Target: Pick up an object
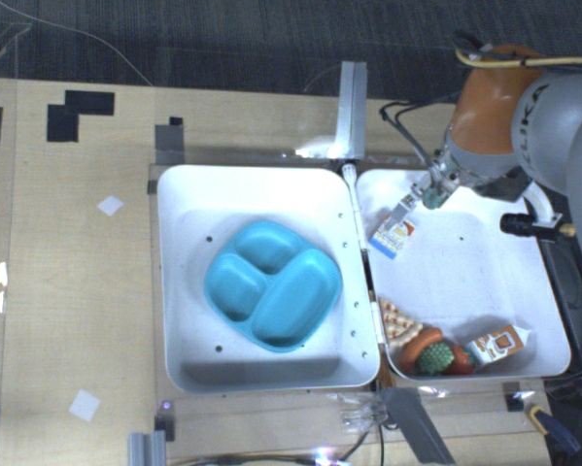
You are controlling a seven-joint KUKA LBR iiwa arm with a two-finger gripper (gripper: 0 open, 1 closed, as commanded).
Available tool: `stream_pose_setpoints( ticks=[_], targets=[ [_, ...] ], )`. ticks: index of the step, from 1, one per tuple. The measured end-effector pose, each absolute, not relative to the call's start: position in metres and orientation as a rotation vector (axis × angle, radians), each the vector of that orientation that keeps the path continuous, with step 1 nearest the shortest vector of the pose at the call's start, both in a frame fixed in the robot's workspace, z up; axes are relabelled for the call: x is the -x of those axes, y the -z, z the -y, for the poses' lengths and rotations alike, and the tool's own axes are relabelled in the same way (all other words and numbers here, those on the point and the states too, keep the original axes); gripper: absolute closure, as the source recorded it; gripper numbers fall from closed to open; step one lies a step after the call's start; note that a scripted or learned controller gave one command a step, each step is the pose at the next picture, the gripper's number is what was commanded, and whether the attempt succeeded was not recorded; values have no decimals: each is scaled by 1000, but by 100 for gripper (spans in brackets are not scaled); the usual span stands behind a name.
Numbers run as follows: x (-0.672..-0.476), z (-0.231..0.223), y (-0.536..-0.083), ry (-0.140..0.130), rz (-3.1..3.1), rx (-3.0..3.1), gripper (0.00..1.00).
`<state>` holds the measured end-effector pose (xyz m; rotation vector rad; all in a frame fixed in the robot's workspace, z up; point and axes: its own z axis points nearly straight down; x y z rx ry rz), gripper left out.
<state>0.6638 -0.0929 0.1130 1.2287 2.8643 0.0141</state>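
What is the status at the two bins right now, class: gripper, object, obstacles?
Gripper over right white bin, fingers unclear. Small white-and-blue packet just below it, hold unconfirmed. Small orange-and-white carton and green-and-red toy vegetable at near wall, apart.

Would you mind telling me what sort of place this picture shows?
Most likely a robotics lab's grasping test bench: a grey arm reaches over two white bins, one holding a blue divided plate, the other toy food and small cartons.
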Motion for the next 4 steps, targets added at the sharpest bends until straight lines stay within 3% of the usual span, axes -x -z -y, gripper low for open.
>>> stream_pose_setpoints(
  ticks=[1,2,3,4],
  targets=[
    [-642,89,-139,-4,-2925,-1123,0],
    [-661,99,-98,-10,-2826,-1350,0],
    [-667,76,-221,-6,-2651,-1670,0],
    [-636,72,-186,-4,-2649,-1679,0]
  ],
)
